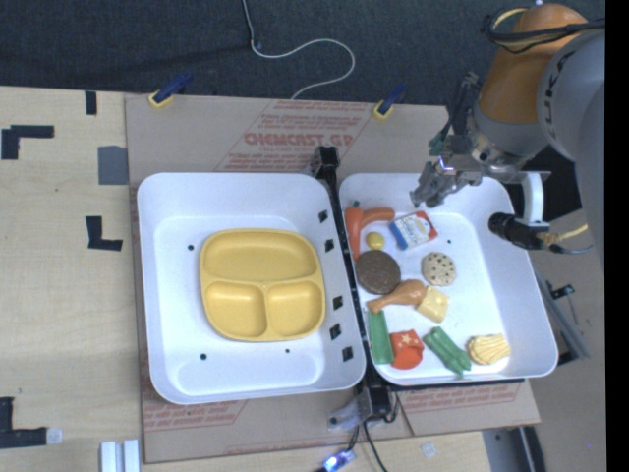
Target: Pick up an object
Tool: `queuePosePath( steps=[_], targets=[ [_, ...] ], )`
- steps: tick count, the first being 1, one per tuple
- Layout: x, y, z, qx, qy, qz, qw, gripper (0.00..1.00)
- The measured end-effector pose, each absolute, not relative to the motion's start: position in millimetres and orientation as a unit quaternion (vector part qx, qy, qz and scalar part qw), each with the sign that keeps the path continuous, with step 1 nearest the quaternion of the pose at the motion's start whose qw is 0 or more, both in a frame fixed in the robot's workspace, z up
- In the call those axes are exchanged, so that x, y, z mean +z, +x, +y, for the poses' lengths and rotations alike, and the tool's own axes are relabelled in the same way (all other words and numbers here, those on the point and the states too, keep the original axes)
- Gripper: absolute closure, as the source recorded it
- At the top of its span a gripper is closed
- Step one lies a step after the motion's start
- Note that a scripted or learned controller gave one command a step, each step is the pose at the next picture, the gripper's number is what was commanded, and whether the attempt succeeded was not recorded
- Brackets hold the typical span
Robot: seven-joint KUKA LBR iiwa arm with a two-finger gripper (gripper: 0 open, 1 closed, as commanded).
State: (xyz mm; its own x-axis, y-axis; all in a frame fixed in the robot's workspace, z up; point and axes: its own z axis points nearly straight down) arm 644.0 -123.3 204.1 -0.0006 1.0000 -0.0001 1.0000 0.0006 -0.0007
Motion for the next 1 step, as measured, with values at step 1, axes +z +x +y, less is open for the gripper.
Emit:
queuePosePath(
  steps=[1],
  targets=[
    [223.1, 644.3, -123.1, 0.0008, -0.707, -0.708, 0.001, 1.00]
  ],
)
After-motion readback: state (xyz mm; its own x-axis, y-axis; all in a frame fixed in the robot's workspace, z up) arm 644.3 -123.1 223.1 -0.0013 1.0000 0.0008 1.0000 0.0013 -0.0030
